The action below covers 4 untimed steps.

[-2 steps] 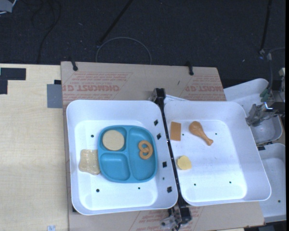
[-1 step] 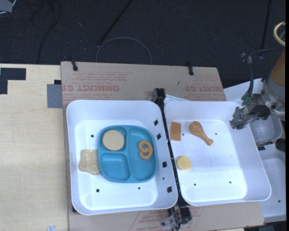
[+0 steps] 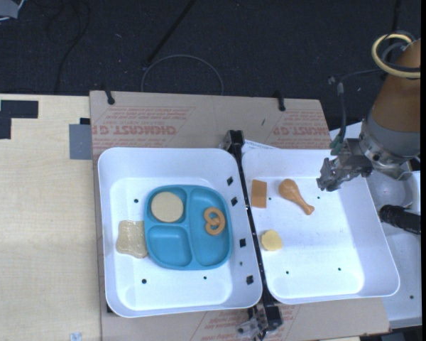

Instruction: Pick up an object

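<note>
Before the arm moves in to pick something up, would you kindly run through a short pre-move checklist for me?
1. Tool over the right white bin, above its upper right area: ok.
2. Nothing between the tool's fingers: cannot tell.
3. Tan drumstick-shaped toy lies apart from the orange rectangular block: ok.
4. Round yellow disc has free space around it: ok.
5. Blue divided plate sits in the left bin, away from the tool: ok.

Blue tray (image 3: 172, 251), tan round cookie (image 3: 166, 207), orange-brown pretzel (image 3: 214, 221), yellow disc (image 3: 271, 241), tan drumstick (image 3: 295, 194), white bins (image 3: 121, 169)
</note>
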Each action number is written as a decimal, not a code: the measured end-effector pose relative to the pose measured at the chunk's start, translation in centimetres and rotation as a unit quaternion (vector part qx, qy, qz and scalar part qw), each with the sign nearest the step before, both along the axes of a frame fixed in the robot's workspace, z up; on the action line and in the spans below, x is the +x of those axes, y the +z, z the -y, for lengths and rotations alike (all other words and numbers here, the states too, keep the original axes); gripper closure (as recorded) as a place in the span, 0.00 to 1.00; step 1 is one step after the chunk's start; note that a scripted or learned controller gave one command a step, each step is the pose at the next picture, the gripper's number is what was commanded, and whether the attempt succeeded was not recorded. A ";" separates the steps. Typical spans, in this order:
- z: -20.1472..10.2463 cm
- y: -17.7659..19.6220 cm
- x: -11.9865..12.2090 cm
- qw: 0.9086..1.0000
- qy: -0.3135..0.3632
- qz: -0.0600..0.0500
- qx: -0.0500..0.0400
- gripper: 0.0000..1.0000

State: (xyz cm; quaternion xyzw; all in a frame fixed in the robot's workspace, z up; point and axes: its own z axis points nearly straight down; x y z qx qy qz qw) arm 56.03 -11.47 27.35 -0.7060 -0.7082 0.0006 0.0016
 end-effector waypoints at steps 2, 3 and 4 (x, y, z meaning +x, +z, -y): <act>-9.2 -1.3 -0.9 1.000 0.000 -0.001 0.000 1.00; -14.8 -2.0 -1.7 1.000 0.001 -0.001 0.000 1.00; -20.1 -4.2 -2.0 1.000 0.001 -0.002 0.000 1.00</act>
